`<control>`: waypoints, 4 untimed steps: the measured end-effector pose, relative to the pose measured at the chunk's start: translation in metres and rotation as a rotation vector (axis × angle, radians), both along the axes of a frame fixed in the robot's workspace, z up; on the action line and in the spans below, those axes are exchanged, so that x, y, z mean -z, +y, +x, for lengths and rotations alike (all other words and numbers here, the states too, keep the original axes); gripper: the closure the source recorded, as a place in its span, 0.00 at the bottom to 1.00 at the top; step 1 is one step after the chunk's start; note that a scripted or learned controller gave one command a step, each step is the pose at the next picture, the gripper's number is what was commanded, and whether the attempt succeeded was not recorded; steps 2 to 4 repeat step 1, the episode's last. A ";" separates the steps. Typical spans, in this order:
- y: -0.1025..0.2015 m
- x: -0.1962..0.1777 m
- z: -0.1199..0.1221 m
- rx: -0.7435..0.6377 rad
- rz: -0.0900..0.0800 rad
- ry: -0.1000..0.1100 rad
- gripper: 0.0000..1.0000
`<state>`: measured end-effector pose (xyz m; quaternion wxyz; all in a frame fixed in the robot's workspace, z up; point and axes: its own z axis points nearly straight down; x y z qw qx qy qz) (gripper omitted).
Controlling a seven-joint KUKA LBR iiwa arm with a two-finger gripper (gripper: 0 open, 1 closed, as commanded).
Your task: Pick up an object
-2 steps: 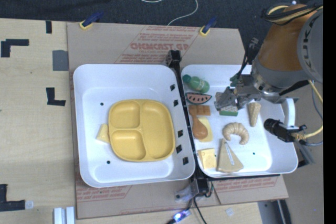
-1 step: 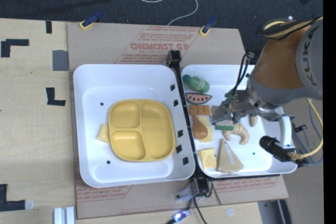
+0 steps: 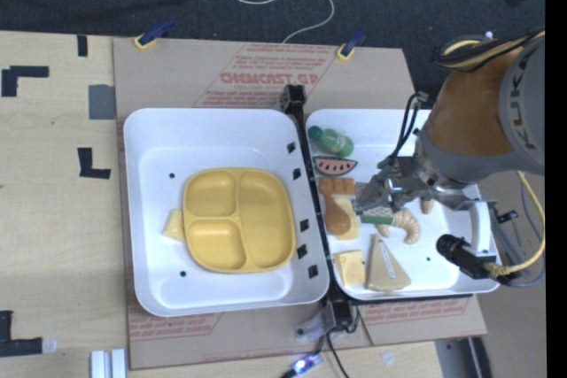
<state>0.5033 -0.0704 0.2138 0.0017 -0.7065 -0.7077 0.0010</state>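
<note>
A: Where is the pincer (image 3: 383,201) placed, and what is within reach?

B: It is seen low over the right bin (image 3: 443,279), among toy food pieces. A croissant (image 3: 407,226) lies just beside it, and a pale wedge (image 3: 385,266), perhaps a sandwich or cheese slice, is found nearer the front rim. A watermelon slice (image 3: 335,165) and a green item (image 3: 335,141) are placed toward the back.

A: Is anything held?

B: That cannot be told; the tip is blurred against the clutter, and nothing is clearly seen gripped.

A: How would the croissant be expected to handle?

B: It is judged light, stiff and smooth, likely hollow plastic, so slipping is to be feared. The thick middle of its curve is best taken across, not the tapered ends.

A: And the left bin (image 3: 142,190)?

B: A yellow divided tray (image 3: 239,219) is carried there, well apart from the pincer.
</note>
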 end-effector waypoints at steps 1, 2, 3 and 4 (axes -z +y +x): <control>-0.003 0.000 -0.001 0.000 0.000 0.000 1.00; -0.003 0.000 -0.001 0.000 0.000 0.000 1.00; -0.003 0.000 -0.001 0.000 0.000 0.000 1.00; -0.003 0.000 -0.001 0.000 0.000 0.000 1.00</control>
